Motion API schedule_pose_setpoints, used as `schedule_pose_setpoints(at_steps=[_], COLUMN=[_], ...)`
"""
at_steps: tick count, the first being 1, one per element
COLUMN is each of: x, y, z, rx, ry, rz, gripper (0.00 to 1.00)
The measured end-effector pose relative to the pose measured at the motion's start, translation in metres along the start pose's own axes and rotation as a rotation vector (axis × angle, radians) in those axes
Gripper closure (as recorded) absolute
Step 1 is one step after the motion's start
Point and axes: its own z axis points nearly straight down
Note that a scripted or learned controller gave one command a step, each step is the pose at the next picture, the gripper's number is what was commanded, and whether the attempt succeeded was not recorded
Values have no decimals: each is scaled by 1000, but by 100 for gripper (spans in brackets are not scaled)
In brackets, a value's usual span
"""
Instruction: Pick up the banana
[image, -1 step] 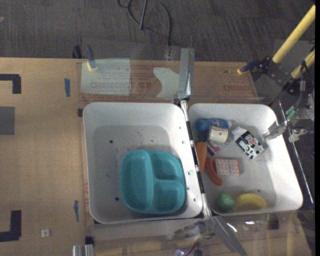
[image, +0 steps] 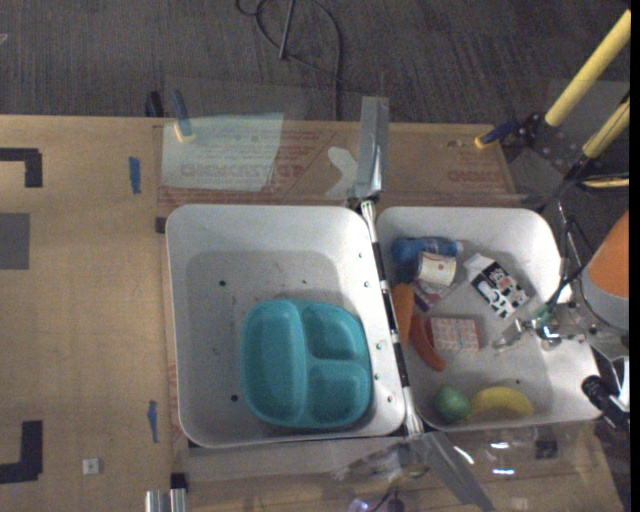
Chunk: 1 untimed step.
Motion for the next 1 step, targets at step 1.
schedule_pose_setpoints(at_steps=[1], x=[25], y=[-18], z=[8], rx=[-5], ry=[-16], rz=[-297], gripper=[0])
